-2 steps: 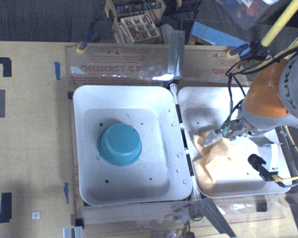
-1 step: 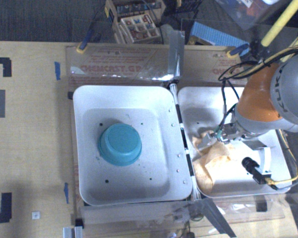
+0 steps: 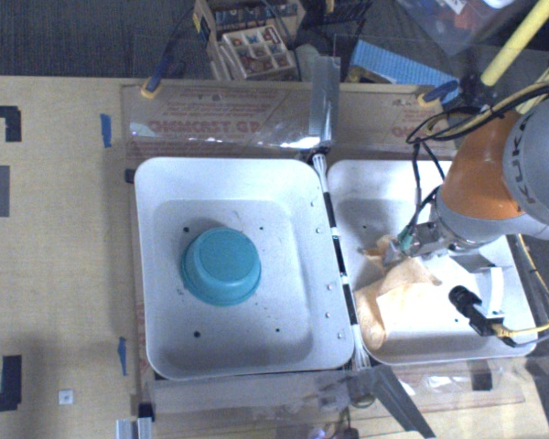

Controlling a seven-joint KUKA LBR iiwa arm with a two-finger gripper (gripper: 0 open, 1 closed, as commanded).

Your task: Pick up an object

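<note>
The arm has its gripper (image 3: pixel 410 242) down low in the right bin (image 3: pixel 366 186), right at the top edge of a crumpled tan cloth (image 3: pixel 393 300) that lies bunched in that bin's near-left corner. From here I cannot tell how the gripper is set, nor whether it has any of the cloth; nothing looks lifted, so I'd judge the pick not yet done. The other candidate, a teal bowl (image 3: pixel 220 264), sits upside down in the middle of the left bin (image 3: pixel 165 190), well apart from the arm. Grasping and raising something are what's left.
</note>
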